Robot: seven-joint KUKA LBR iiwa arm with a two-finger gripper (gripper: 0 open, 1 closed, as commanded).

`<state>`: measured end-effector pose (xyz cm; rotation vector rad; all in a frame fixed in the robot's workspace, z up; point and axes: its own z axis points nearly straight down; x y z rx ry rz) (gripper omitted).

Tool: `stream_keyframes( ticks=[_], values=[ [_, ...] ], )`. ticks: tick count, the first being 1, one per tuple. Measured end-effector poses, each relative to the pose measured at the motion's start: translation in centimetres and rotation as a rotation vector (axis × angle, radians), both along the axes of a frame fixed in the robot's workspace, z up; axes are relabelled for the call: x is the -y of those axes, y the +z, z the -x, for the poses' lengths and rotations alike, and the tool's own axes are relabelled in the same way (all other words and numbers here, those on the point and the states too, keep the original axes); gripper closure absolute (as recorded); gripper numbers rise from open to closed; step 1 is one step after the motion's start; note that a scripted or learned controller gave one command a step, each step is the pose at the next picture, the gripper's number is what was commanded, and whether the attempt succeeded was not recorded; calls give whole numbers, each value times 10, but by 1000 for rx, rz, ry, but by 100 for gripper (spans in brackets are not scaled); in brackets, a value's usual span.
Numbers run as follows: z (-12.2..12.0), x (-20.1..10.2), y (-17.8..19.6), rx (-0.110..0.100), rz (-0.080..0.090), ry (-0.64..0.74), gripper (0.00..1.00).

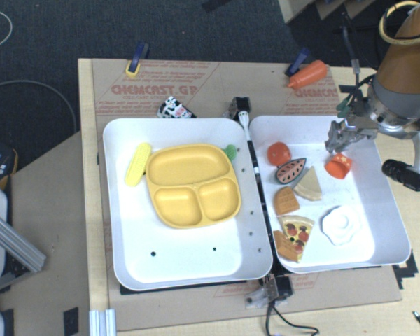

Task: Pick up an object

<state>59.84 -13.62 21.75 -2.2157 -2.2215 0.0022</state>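
Hovering over the right bin [388, 208]
The claw [338, 140] is hanging beside a small orange-red cup [339, 165]; its grip is too blurred to tell.

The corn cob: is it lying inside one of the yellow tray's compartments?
No, the corn cob lies on the left bin floor, against the yellow tray outer left edge.

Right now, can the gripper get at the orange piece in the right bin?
Probably yes. The gripper hangs just above and left of the orange piece in the right bin. Nothing lies over the piece, and the nearest food, a sandwich wedge, sits apart from it.
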Motion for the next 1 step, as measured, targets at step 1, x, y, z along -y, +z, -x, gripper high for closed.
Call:
stream_keyframes(
  ticks=[1],
  values=[
    [45, -40, 10, -1, -1, 0, 100]
  ],
)
